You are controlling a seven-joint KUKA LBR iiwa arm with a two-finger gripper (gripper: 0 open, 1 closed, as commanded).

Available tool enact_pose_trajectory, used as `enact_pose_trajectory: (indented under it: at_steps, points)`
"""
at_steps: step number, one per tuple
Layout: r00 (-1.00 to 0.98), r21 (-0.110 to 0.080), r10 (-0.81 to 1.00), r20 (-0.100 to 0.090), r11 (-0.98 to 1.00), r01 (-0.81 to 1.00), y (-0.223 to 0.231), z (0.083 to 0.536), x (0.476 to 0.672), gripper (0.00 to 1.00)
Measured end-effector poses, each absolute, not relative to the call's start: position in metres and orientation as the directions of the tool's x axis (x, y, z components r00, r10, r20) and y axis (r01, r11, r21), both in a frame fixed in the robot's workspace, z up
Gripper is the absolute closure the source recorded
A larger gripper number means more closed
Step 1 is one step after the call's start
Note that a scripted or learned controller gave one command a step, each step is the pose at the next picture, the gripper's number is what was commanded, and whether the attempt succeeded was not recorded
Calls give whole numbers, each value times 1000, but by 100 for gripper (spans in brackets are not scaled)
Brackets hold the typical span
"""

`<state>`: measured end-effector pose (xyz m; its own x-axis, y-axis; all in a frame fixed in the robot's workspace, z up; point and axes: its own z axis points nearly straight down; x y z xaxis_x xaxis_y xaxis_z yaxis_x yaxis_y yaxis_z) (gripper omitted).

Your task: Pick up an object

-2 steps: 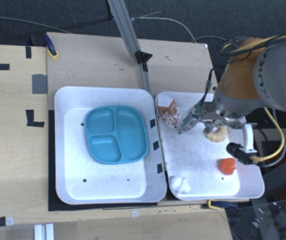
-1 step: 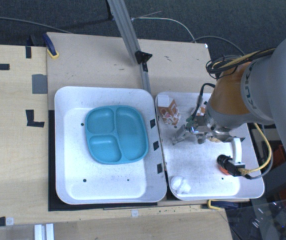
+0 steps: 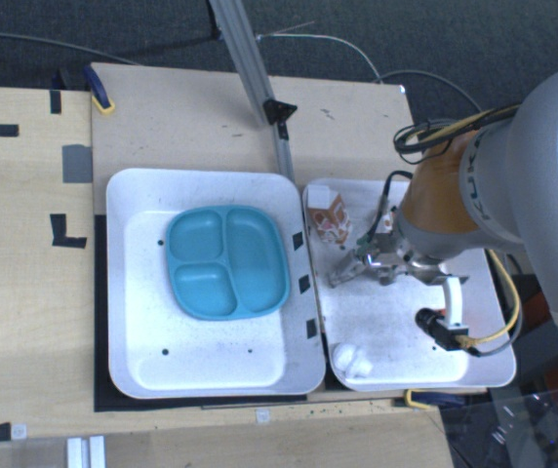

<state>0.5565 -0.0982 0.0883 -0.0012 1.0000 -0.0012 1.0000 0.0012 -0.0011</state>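
Two white bins on bench. White crumpled object near front edge of right bin, well apart from gripper. Gripper mid-bin, finger spread unclear. Small patterned packet just beyond gripper. Blue divided plate in left bin.

**Workbench on a dark carpeted floor, seen from above**

A pale wooden bench fills the left and lower part of the view, marked with short strips of black tape and a grey patch. A lighter tan board lies on it. Beyond the bench, dark blue-grey carpet covers the floor, with thin cables trailing across it. A slanted metal pole rises from the board. Lighting is even and soft.
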Motion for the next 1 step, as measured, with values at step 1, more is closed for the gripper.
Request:
enact_pose_trajectory:
  at_steps: [1]
  points:
    - [-2,-3,1000,0,2,1000,-97,99,556,100]
